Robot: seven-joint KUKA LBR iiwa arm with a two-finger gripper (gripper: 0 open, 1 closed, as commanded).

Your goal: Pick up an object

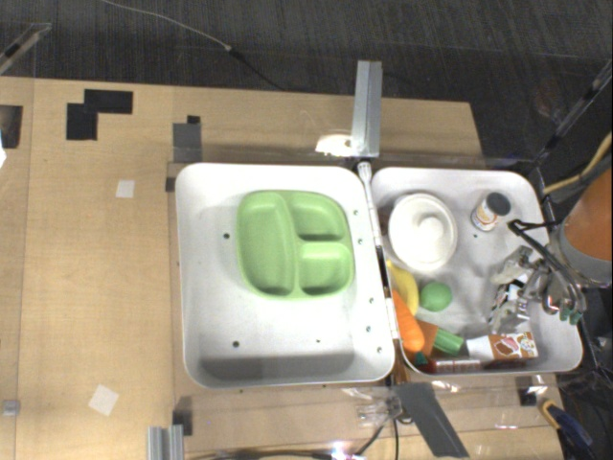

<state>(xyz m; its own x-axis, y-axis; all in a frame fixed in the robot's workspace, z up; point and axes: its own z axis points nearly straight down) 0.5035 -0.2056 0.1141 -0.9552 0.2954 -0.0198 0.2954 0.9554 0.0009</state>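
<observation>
Green tray (292, 243) alone in left bin (206, 353) | clutter crowds right bin (560, 353), likely pick source | tool (512, 295) low there, grip state unclear

Overall light: even and fairly bright, seemingly from overhead.
Bench (86, 286): pale wood, evenly lit, no strong hot spots.
Left bin (206, 343): a soft grey shadow along its near inner wall; the rim is close to washed out.
Green tray (292, 242): a mild sheen, with soft shading in its compartments.
White bowl (421, 228): nearly blown out against the right bin (556, 348), its edges faint.
Background floor (287, 17): dark, low in detail.
Sharpness: moderate; the gripper (512, 290) area reads as cluttered and perhaps slightly blurred.
Bottom edge: small glare spots on clear plastic (378, 412).
</observation>
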